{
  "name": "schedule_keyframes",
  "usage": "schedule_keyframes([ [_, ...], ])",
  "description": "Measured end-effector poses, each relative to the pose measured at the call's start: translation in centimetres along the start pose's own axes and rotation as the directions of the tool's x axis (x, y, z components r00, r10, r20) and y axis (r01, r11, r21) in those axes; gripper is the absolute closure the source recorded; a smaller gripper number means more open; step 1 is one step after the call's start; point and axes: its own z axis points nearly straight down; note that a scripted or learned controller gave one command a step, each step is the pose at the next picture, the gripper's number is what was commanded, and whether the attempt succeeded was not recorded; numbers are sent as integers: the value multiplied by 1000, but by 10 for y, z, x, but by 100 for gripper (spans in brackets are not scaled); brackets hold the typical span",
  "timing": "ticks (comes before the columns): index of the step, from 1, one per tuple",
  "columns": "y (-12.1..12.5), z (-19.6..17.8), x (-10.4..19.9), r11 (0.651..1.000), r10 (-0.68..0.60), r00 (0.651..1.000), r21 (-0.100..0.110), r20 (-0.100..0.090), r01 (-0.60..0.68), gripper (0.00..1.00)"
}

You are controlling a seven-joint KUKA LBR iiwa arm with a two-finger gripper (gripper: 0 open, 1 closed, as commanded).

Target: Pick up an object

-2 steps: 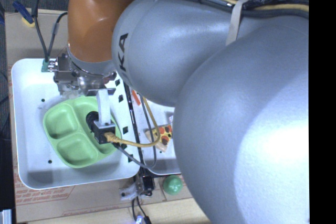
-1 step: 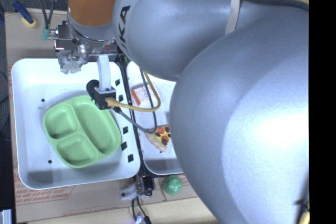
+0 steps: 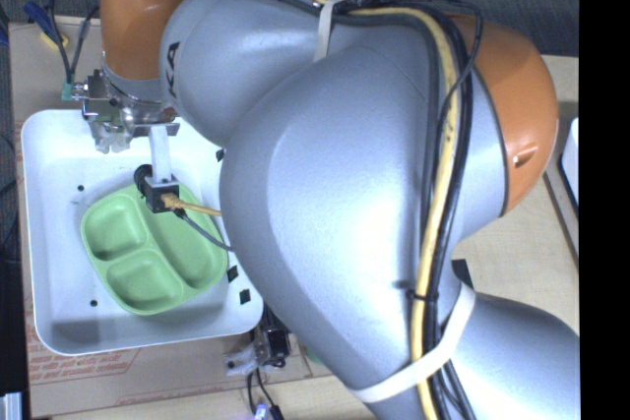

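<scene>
- Green divided tray [image 3: 148, 261] is the only loose thing I can spot. It's lying flat on the floor of the left bin [image 3: 44, 211], roughly in the middle and turned a bit askew to the walls.
- The gripper [image 3: 120, 125] is up by the bin's far corner, past the tray's far edge, and doesn't look to be touching it. Honestly can't tell if it's open or closed.
- My take: you won't pinch a flat tray from the middle. Straddle the raised rim or a divider ridge and come straight down.
- Risk: smooth plastic gripped off-centre could slip or swing, so lift slowly.
</scene>
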Motion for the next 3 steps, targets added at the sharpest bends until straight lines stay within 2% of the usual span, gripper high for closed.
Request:
schedule_keyframes([
  [1,13,80,1,1000,-3,1000,-2,0,3,100],
  [2,14,78,1,1000,-3,1000,-4,-1,3,0],
  [3,-54,76,1,1000,-3,1000,-19,-3,3,0],
])
